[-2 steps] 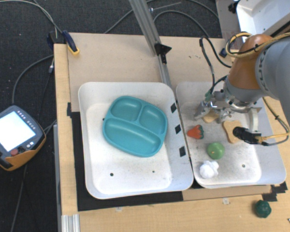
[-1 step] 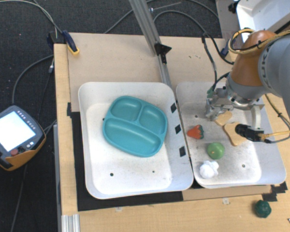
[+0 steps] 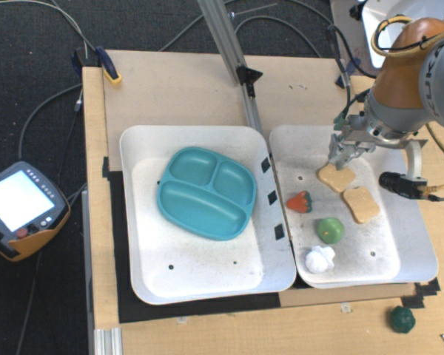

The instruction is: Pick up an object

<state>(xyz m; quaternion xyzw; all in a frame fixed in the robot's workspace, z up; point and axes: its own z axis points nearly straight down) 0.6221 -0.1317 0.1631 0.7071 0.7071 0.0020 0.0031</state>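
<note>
A: Where does the pincer (image 3: 345, 156) sit?

B: Low over the right bin (image 3: 407, 261), toward its twelve o'clock end, directly above a tan bread slice (image 3: 335, 177). The fingertips look close together and seem to meet the slice's upper edge; nothing is visibly clamped between them.

A: What else lies there?

B: A second bread slice (image 3: 361, 203) at four o'clock of the first, a red strawberry (image 3: 300, 202) at eight o'clock, a green apple (image 3: 329, 230) and a white lump (image 3: 320, 259) nearer the front. A teal divided plate (image 3: 206, 192) fills the left bin (image 3: 200, 279).

A: How would the slice handle?

B: Likely light, flat and stiff, a toy. Lying flat, it offers only thin edges; pinching across its narrow width looks safest, though it may slide on the smooth floor.
</note>
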